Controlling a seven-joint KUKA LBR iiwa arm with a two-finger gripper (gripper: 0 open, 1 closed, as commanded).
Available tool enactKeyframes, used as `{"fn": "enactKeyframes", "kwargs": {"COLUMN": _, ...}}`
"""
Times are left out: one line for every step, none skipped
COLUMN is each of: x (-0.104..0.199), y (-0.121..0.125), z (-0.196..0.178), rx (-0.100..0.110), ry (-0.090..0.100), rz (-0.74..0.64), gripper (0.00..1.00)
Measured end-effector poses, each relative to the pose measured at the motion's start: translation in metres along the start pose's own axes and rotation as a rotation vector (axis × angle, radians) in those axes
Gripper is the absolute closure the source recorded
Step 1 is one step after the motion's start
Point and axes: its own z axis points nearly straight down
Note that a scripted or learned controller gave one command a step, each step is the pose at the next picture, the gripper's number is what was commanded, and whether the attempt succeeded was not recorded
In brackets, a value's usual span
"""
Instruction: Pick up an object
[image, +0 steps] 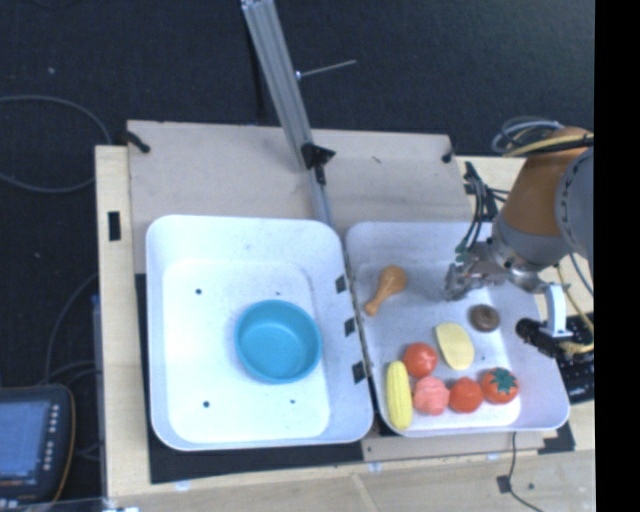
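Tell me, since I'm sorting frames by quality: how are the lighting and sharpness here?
Camera view: even, soft light with faint shadows; the left bin looks bright, nearly washed out; the blue bowl and the toy food are slightly soft, small detail lost; the gripper is blurry; the floor around the bench is dark.

The grey arm (545, 215) with its orange band reaches in from the right, wrist bent down and leftward, its tool (458, 285) hanging low toward the far right.
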Motion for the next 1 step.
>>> {"fn": "enactKeyframes", "kwargs": {"x": 0.0059, "y": -0.0002, "z": -0.0645, "rx": -0.005, "ry": 0.002, "rz": -0.009, "gripper": 1.0}}
